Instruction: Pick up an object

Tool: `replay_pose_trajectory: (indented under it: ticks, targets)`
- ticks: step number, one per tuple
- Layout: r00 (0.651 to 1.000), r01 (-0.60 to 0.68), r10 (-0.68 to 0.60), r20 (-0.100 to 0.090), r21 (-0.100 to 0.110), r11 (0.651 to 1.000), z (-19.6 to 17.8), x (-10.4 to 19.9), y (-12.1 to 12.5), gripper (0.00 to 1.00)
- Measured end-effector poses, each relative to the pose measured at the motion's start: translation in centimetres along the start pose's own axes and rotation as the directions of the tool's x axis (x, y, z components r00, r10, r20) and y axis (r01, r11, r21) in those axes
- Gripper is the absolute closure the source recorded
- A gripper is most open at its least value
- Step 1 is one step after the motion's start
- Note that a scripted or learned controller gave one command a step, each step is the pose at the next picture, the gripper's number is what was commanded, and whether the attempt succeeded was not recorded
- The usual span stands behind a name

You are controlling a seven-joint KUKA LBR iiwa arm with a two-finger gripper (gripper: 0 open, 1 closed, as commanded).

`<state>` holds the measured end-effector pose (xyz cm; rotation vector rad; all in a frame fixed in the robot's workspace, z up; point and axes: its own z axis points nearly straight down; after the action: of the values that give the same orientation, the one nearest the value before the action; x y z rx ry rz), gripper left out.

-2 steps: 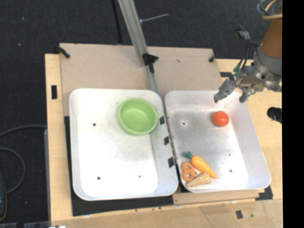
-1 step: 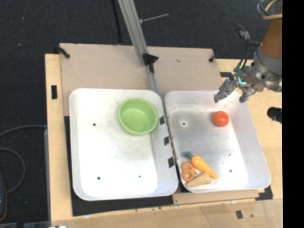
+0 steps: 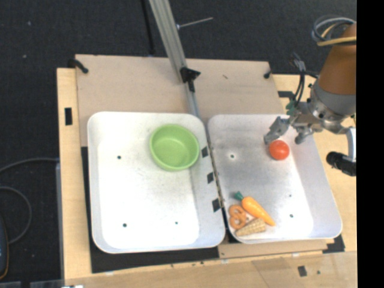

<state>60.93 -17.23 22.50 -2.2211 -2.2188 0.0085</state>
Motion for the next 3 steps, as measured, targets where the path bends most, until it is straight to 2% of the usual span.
replay_pose_trajectory:
  ticks: [2, 3]
  targets:
    - [1.000, -0.001, 0.001, 0.000, -0.006, 1.000, 11.1, -0.8, -1.0, 0.00]
    - [1.000, -0.006, 0.006, -0.002, -0.011, 1.000, 10.0, -0.9, -0.9, 1.00]
